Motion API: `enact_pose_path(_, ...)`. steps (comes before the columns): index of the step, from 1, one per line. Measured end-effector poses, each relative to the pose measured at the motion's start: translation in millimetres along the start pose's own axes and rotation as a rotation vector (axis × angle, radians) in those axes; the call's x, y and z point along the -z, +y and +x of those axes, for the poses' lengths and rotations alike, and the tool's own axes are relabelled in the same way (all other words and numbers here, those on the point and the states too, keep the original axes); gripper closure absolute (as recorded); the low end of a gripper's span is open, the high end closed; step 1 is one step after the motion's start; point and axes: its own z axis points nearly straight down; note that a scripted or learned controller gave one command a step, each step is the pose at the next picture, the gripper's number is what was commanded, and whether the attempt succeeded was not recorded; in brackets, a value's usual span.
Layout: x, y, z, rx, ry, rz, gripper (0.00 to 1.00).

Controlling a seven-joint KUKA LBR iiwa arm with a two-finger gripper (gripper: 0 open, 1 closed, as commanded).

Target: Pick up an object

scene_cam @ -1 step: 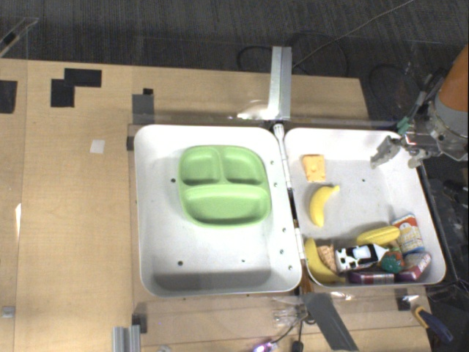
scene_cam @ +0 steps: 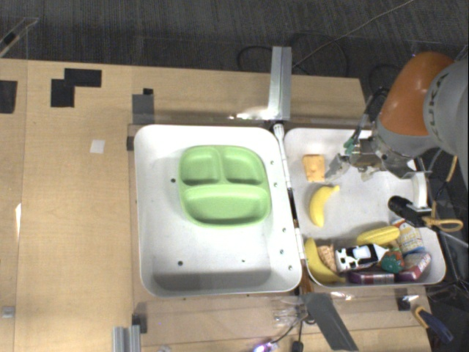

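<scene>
Fingers (scene_cam: pixel 350 157) hang low over the right bin (scene_cam: pixel 366 200), in its upper part, pointing toward the left; they look slightly parted, but nothing is seen between them, and how far they stand open I cannot tell. Just to their left lies a small tan block with an orange patch (scene_cam: pixel 314 168), near the bin's left wall. Below it, apart from it, a yellow banana (scene_cam: pixel 319 203) lies on the bin floor, curved and unheld.

Behind the fingers the grey arm (scene_cam: pixel 447 108) comes in from the right, its orange band (scene_cam: pixel 407 94) above the bin's far right corner.

Along the near edge of the right bin a heap of things lies crowded together — a second banana (scene_cam: pixel 316 261) in the near left corner, a yellow piece (scene_cam: pixel 379 235), a black-and-white item (scene_cam: pixel 360 255), and a dark purple object (scene_cam: pixel 371 276) among others too small to name.

The left bin (scene_cam: pixel 154 218) carries a green divided tray (scene_cam: pixel 222 183), set flat toward its far side, with three compartments.

Both bins rest side by side on the wooden desk (scene_cam: pixel 66 211) — black patches (scene_cam: pixel 72 85) mark its far left.
</scene>
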Motion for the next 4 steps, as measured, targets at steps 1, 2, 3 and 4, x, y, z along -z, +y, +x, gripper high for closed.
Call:
enact_pose_path(1, -18, -19, -27, 0.067, -0.001, -0.002, 0.0)
enact_pose_path(2, -18, -19, -27, 0.067, -0.001, -0.002, 0.0)
enact_pose_path(3, -37, -5, 9, 0.283, -0.003, -0.009, 0.0)
enact_pose_path(4, -38, 31, 32, 0.289, -0.002, -0.009, 0.0)
